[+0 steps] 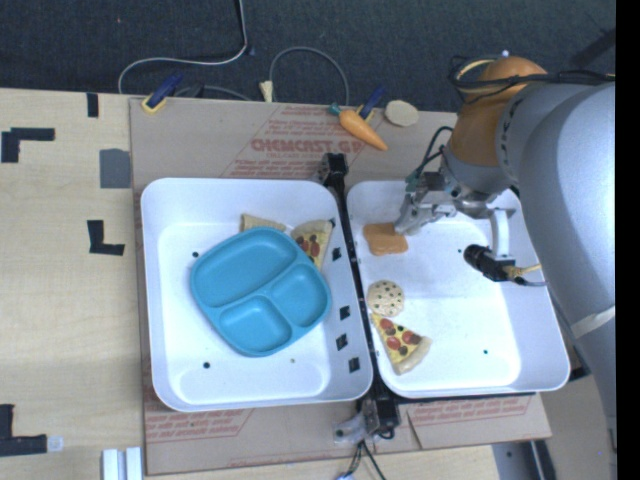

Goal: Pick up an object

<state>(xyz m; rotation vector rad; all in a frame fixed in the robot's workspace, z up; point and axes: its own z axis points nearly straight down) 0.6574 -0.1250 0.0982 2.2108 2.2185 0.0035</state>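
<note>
The gripper (408, 220) is low inside the right bin (520, 368), near its top left corner. Its tip is right by the tan bread-like piece (385, 239), at that piece's upper right edge. They look like they touch, but the fingers are small and dark here, so I cannot tell if they are spread or pressed together, or if the piece sits between them.

The tan piece lies flat on the bin floor, near the bin's left wall. Lower down in the same bin is a round cookie (385, 295) with dark spots. Just below the cookie, and touching or almost touching it, is a toy pizza slice (402, 341) with red dots on it. Its point faces up and to the left.

The left bin (165, 268) holds a blue plate (260, 290) with three parts to it. The plate is turned at a slant. Another pizza slice (313, 238) peeks out from under the plate's top right edge, and a tan wedge (258, 224) peeks out beside it at the top.

Behind the bins, on the brown board (200, 138), lies a toy carrot (360, 129). A small pale round thing (402, 113) lies near it, to the right
</note>
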